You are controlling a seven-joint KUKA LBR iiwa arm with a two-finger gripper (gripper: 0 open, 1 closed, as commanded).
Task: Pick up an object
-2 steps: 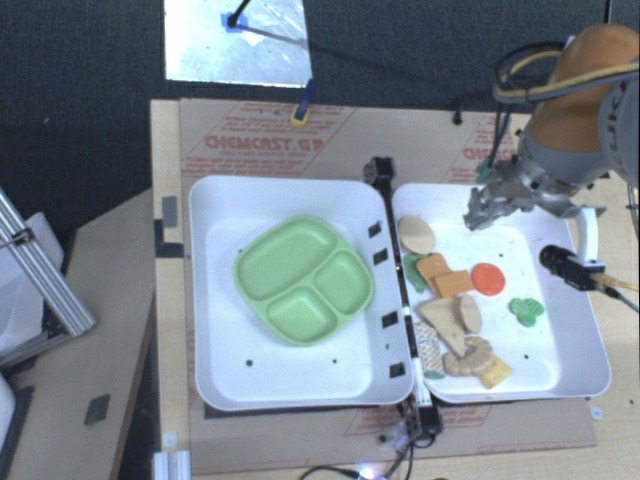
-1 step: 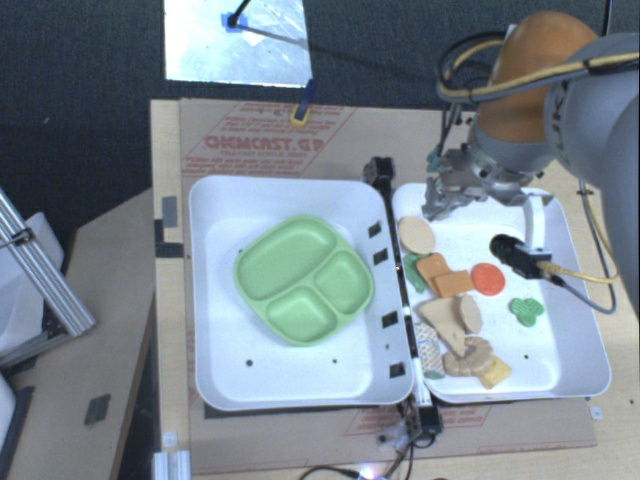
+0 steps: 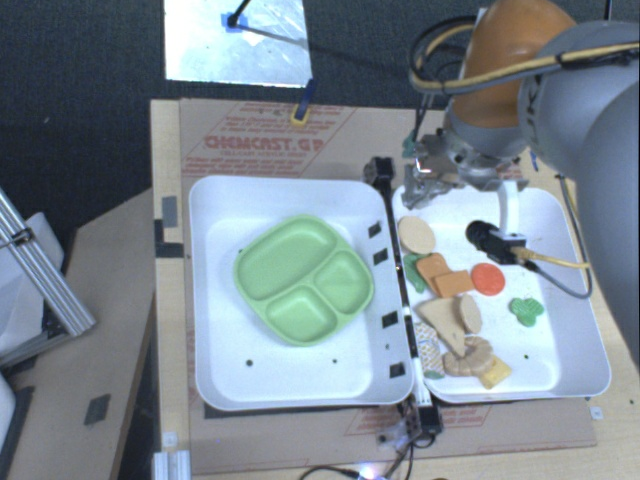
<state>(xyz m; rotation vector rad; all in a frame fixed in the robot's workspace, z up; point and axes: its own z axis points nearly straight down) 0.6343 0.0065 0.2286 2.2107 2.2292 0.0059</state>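
My gripper (image 3: 424, 184) hangs over the far left corner of the right bin (image 3: 572, 353), under the arm's orange band. Just in front of it lies a beige oval piece (image 3: 417, 235). Further toward the near side are two orange pieces (image 3: 443, 275), a red-orange disc (image 3: 488, 279), a small green item (image 3: 526, 310), a tan wedge (image 3: 438, 319) and a bread-like slice (image 3: 467, 314). A heap of pale brown pieces (image 3: 466, 358) with a yellow chunk (image 3: 494, 372) sits near the front. Nothing shows between the gripper and these pieces.
The left bin (image 3: 215, 358) holds a green divided plate (image 3: 303, 278). A dark green strip (image 3: 411, 271) lies against the wall between the bins. A shiny sheet (image 3: 238, 28) lies beyond the bench's far edge.
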